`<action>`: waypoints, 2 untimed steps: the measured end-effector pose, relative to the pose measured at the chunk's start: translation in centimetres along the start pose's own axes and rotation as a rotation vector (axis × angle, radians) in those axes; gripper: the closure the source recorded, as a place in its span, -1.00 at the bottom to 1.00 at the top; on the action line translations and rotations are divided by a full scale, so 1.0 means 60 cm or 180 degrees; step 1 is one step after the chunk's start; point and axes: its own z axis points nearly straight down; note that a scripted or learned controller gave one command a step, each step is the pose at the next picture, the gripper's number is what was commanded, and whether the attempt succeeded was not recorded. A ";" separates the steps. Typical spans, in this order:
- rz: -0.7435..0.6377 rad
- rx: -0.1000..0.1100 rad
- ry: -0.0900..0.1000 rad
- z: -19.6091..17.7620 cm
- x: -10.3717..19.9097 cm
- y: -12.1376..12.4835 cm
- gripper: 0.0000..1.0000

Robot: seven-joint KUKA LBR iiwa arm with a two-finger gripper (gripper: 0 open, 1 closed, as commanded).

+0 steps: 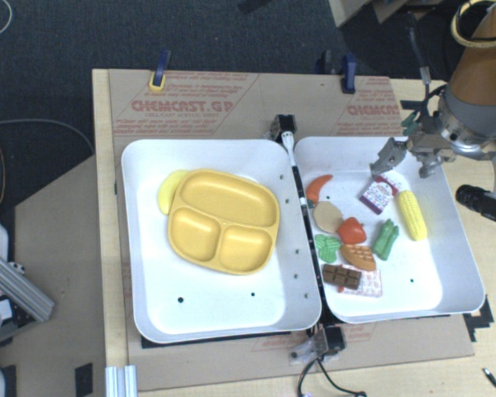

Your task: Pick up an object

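Observation:
The right bin [446,292] holds several toy foods. Among them are a yellow corn cob [411,213], a purple and white packet [378,195], an orange-red piece [318,188], a tan round piece [327,217], a red piece [353,231] and a green pepper [386,240]. A brown chocolate bar [341,276] lies at the front. My gripper [407,160] hangs open over the bin's far right part, just above the packet and the corn. Nothing sits between its fingers [388,156].
The left bin [149,304] carries a yellow divided plate [223,220] with a yellow piece [169,191] tucked under its left edge. A black divider [298,197] runs between the bins. Clamps [158,73] stand at the board's far edge.

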 end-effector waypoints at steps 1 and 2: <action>-0.0008 -0.0040 -0.0007 -0.011 0.000 0.004 -1.00; -0.0009 -0.0023 -0.0004 0.064 0.002 0.016 -1.00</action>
